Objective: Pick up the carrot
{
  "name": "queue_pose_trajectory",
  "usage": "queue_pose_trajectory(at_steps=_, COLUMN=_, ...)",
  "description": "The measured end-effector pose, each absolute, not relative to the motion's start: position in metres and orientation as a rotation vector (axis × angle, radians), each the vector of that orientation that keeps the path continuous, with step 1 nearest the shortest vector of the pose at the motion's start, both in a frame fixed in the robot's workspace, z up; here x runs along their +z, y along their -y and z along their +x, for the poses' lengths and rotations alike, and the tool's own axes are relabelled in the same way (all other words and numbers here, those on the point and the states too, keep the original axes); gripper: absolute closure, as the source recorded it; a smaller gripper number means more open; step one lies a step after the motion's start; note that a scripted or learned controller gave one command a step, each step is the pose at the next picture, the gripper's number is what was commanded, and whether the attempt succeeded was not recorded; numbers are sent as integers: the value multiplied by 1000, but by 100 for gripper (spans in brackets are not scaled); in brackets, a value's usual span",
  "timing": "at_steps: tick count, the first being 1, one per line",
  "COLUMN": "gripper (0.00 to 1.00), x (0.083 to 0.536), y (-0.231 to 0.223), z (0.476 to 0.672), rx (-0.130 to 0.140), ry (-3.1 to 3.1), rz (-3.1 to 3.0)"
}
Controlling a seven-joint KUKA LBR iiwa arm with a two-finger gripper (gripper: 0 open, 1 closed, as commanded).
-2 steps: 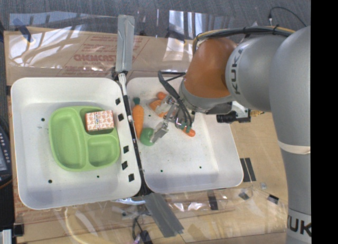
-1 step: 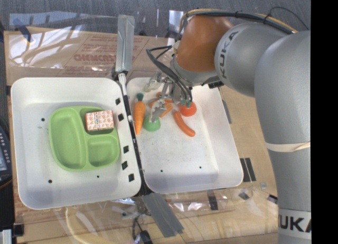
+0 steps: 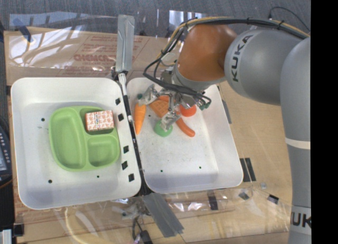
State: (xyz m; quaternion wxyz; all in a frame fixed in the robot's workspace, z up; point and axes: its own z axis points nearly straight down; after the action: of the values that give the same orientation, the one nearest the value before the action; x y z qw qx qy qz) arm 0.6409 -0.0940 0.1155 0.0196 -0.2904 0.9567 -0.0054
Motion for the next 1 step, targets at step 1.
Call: queue_pose_trajectory(at_steps=1, gripper=0, x=117, y=96, z=656, rx=-25, ry=-2869, rz=-1201)
